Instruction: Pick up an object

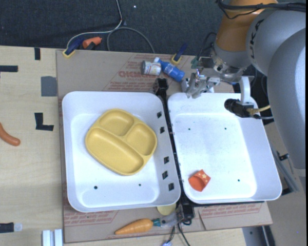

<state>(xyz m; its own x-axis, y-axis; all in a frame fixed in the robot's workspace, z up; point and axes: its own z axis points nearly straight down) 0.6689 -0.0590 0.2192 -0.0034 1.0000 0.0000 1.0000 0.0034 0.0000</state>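
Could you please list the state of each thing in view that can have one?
Claw: hovering at the right bin's far rim, holding nothing visible.
Yellow divided plate: lying flat in the left bin.
Orange-red object: resting in the right bin, near its front.
Toy carrot: lying on the bench in front of the bins.

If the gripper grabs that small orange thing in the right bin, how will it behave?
The orange object looks small and chunky, so probably light and stiff. Its angular, uneven shape suggests it may twist between fingers rather than roll. It lies near the right bin front wall.
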